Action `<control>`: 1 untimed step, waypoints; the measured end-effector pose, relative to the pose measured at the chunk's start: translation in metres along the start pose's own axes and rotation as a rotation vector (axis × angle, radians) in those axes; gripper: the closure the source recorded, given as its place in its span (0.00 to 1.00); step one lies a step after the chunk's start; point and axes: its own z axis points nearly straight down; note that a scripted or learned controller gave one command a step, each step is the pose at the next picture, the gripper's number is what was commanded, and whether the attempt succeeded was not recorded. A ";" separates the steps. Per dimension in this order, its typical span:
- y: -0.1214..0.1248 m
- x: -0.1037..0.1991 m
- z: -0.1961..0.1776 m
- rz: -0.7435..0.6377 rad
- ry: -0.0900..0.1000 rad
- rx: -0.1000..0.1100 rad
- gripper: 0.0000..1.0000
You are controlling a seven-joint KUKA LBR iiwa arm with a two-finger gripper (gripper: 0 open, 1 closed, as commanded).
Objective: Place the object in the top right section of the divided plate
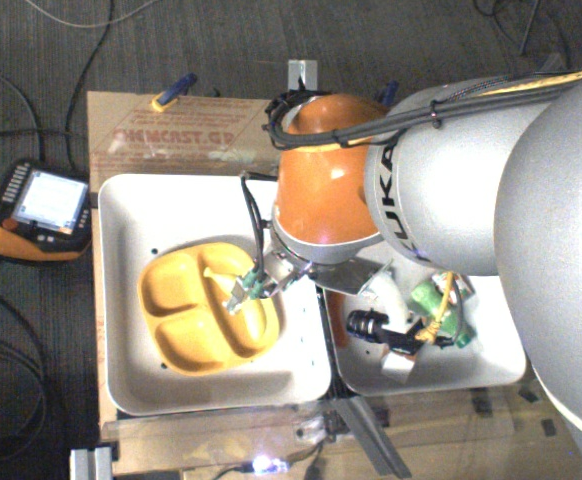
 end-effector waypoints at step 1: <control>0.033 0.064 0.015 -0.058 -0.001 0.002 1.00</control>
